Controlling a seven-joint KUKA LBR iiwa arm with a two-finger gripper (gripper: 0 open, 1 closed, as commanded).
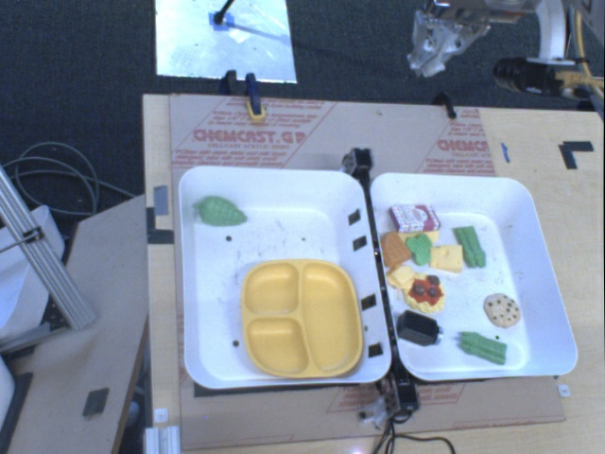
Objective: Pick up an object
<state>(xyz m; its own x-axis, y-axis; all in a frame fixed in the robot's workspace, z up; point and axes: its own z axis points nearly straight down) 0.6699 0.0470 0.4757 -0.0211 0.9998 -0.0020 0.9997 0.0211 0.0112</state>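
Note:
My gripper (427, 57) hangs high at the top of the view, above the bench's back edge and well behind the right bin (544, 253). Nothing shows between its fingers. In the right bin lie a red-and-white box (414, 218), a brown bread piece (396, 249), a small green piece (419, 248), a yellow cheese block (446, 258), a green vegetable (469, 245), a pizza slice (424, 291), a cookie (501, 310), a black block (417, 329) and a green pod (483, 347).
The left bin (203, 348) holds a yellow divided plate (302, 316) near its front and a green leafy toy (219, 212) at its back left corner. A shiny metal sheet (225, 26) lies on the dark floor behind the bench.

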